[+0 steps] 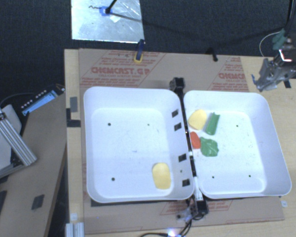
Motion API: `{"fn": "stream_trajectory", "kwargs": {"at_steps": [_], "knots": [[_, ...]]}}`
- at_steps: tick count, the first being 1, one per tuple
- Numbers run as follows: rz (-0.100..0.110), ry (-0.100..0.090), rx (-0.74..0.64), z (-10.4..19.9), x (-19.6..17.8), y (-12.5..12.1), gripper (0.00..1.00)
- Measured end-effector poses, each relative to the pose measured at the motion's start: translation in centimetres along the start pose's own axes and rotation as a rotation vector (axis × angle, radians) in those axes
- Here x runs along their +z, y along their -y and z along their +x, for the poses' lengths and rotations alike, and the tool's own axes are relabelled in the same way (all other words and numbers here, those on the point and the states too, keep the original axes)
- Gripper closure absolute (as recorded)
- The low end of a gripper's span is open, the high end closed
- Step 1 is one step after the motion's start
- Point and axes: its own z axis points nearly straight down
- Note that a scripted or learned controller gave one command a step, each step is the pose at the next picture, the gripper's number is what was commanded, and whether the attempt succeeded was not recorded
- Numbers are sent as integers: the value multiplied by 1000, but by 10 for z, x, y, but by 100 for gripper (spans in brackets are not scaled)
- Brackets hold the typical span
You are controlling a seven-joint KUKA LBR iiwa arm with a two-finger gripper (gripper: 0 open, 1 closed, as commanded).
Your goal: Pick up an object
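Note:
A pale yellow oval piece [161, 175] lies in the left bin [96, 132] near its front right corner. In the right bin [271, 147], close to the divider, sit a yellow piece [198, 119], a green stick-shaped piece [211, 124], a small orange-red piece [195, 139] and a green leafy piece [209, 147]. My gripper [267, 81] hangs at the right edge of the view, beyond the back right corner of the right bin, well away from all the pieces. Nothing shows between its fingers.
A black clip strip [185, 142] runs along the divider between the two bins. A silver sheet [107, 14] lies on the dark floor behind the bench. A metal frame [10, 137] stands at the left. Cables hang near the arm at the top right.

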Motion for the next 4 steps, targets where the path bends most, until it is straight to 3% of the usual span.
{"fn": "stream_trajectory", "kwargs": {"at_steps": [1,2,3,4], "knots": [[-1,3,7,-97,0,0,100],[1,-1,-8,-56,27,0,100],[-3,-1,-8,-41,-1,0,100],[-1,1,-1,-69,0,0,100]]}}
